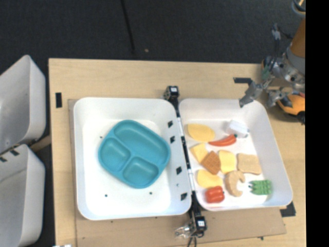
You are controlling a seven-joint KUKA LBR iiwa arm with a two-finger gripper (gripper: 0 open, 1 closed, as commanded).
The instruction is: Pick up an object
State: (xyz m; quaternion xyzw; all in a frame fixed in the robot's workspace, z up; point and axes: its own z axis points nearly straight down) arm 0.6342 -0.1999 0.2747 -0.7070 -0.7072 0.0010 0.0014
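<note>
Camera view: glossy plastic toy food (226, 163), smooth teal divided plate (134, 153), tool (245, 100) grip state unclear

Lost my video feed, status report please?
Gripper at right bin's far rim, holding nothing. Toy food in right bin untouched; red chili nearest. Blue plate in left bin.

A blue divided plate (134, 153) with three compartments lies in the left white bin (87, 199), turned at a slant. Black clips (181, 156) line the seam where the two bins meet. The bins sit on a pale wooden bench (128, 76). Two white rounded boxes (18, 138) stand at the far left, on dark floor (77, 19)
</note>
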